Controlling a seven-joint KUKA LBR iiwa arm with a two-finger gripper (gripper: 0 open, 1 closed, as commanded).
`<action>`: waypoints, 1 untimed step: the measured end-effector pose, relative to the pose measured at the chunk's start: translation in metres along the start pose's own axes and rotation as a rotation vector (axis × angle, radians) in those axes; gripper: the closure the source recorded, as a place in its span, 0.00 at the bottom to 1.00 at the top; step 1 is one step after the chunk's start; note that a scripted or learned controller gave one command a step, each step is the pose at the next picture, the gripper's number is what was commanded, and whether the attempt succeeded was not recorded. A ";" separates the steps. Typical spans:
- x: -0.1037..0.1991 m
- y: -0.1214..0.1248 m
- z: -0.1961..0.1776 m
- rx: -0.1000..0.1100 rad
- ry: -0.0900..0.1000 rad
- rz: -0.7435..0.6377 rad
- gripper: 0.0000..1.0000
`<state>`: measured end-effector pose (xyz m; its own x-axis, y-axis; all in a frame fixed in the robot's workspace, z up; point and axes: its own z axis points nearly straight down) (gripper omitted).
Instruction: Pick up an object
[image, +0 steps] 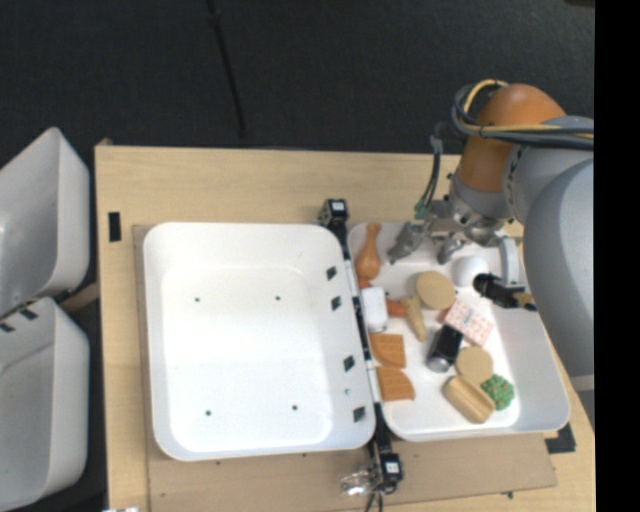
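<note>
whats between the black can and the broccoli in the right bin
A tan round piece lies between the black can and the broccoli, seen in the camera view.

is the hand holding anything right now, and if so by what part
Nothing is held. The hand hangs open over the top of the right bin, with only bare white floor between its fingers; the food items lie lower in the bin.
</note>
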<state>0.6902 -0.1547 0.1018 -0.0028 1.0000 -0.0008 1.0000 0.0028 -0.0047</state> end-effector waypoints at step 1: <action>-0.024 -0.056 0.001 -0.002 -0.001 0.006 0.00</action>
<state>0.6345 -0.1785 0.1013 0.0032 1.0000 -0.0021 1.0000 -0.0032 -0.0027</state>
